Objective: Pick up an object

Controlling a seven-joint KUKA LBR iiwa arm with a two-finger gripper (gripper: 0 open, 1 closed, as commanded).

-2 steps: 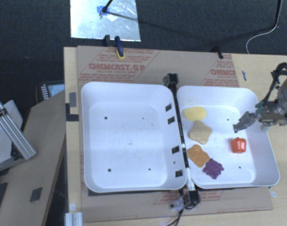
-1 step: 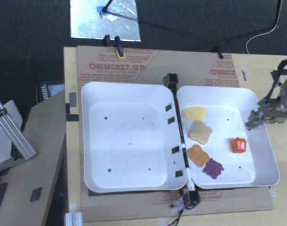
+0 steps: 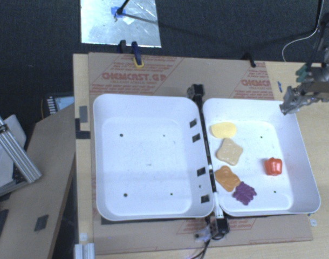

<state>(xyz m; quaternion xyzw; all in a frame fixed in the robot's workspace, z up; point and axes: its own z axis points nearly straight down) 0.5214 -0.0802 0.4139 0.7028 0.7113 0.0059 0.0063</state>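
Observation:
The right bin [image 3: 302, 161] holds several small toy foods. A yellow piece [image 3: 223, 129] lies near its left wall, with a tan bread-like slice [image 3: 229, 151] just below it. Lower down sit an orange piece [image 3: 226, 177] and a purple grape cluster [image 3: 244, 193]. A red pepper [image 3: 273, 167] lies apart toward the right side. My gripper [image 3: 289, 106] hangs over the bin's far right corner, well away from all the items. Nothing shows between its fingers.
The left bin [image 3: 102, 161] sits beside the right one, joined by a black clip strip [image 3: 203, 144]. Both rest on a cardboard sheet [image 3: 170, 72]. A shiny metal plate [image 3: 120, 14] lies at the back, and an aluminium frame [image 3: 11, 150] stands at the left.

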